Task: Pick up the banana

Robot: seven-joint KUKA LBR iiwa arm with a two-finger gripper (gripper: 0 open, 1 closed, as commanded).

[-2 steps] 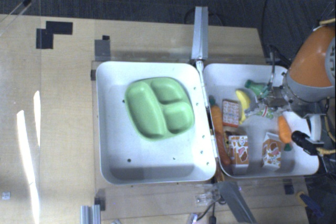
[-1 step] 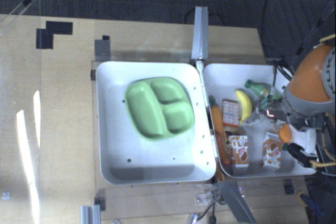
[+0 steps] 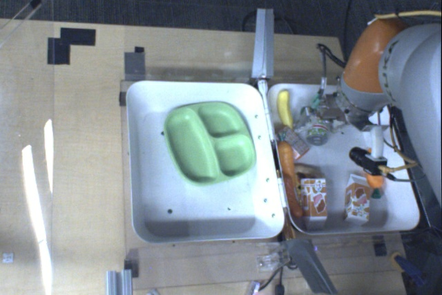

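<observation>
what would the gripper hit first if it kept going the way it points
Probably the banana: the gripper points left toward it in the right bin. Depth is unclear, so it may pass above.

Claw (image 3: pixel 317 122) fingers blurred, their spread unreadable; arm (image 3: pixel 407 65) cut off at right edge.

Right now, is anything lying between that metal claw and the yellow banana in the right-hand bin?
In the camera view, just bare white bin floor separates the claw from the small yellow banana; a crumpled wrapper lies slightly below that stretch.
</observation>
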